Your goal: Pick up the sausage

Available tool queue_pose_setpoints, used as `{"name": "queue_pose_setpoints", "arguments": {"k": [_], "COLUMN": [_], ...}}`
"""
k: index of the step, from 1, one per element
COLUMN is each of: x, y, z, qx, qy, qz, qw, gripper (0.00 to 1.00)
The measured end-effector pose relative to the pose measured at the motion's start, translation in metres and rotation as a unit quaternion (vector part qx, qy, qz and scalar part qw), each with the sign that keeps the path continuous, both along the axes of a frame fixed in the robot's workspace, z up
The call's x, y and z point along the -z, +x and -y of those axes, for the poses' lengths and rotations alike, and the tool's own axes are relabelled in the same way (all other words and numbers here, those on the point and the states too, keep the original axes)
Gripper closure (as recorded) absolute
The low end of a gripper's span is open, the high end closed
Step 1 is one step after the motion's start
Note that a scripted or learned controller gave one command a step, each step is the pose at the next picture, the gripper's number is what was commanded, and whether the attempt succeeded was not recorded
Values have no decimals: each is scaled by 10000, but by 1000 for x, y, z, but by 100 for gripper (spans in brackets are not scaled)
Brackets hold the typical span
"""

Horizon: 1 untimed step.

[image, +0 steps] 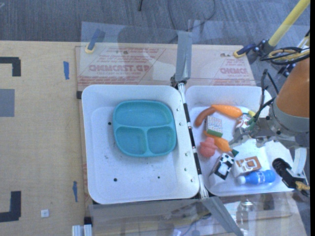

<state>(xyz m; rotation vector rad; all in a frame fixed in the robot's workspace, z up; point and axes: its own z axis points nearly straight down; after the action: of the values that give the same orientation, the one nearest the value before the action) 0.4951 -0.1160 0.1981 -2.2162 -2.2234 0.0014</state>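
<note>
The sausage (201,115) is a curved orange-brown piece lying in the upper left part of the right bin (197,95). One of its ends touches an orange carrot (227,110). My gripper (242,133) hangs low over the middle of the right bin, to the right of the sausage and a little nearer the front. It is apart from the sausage. Nothing shows in its grasp.
Around the gripper lie a speckled block (214,126), a pink piece (207,148), a small orange piece (222,143), a black-and-white carton (224,165), a white box (248,164) and a blue bottle (258,177). A teal divided plate (145,128) sits in the left bin (98,181).
</note>
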Motion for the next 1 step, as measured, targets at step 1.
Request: {"name": "queue_pose_setpoints", "arguments": {"k": [1], "x": [74], "y": [-8], "z": [-1], "qx": [1176], "qy": [19], "qz": [129], "qw": [9930], "gripper": [0]}}
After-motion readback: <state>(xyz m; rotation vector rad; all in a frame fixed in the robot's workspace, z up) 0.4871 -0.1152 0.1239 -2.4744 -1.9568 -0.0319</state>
